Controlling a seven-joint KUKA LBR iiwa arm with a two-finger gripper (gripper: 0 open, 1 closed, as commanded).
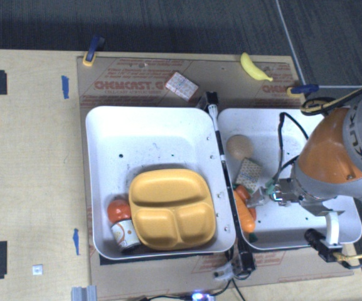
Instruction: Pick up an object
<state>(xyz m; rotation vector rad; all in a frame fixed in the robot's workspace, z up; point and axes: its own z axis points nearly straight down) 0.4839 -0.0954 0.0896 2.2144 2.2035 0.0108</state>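
The arm's orange band point(331, 152) hangs over the right bin point(350, 227). Its gripper point(263, 193) is low in the left half of that bin. It sits just right of an orange, carrot-like object point(246, 213) that lies against the bin's left wall, and just below a grey speckled pad point(250, 174). A beige egg-shaped object point(239, 147) rests further back in the same bin. Nothing visibly sits in the gripper.
The left bin point(143, 124) holds a large yellow divided tray point(171, 207), with a red-orange item point(118, 210) and a small can point(124, 232) at its lower left. Behind the bins lie a banana point(256, 68) and a patterned card point(181, 85). Clamps stand at the cardboard's back corners.
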